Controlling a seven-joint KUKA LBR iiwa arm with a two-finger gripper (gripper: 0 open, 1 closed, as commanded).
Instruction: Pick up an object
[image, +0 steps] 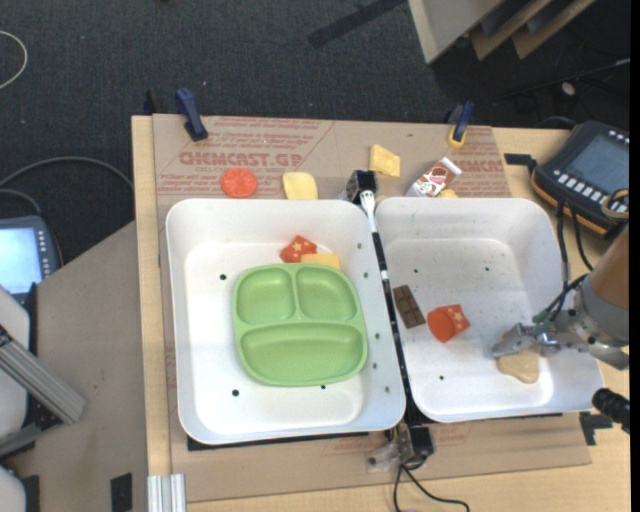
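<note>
Cardboard-topped bench (250, 150) with two white bins, right bin (470, 225) holding a tan piece (520, 369) directly under the gripper (507, 346), finger state impossible to tell, red block (447, 322) to its left.

Light is bright and even, falling from overhead. The two white bins (200, 330) come close to washing out, with soft faint shadows along their inner walls. The green divided plate (298, 325) shows mild sheen. Focus is slightly soft throughout; the dark floor (250, 50) beyond stays dim.
</note>
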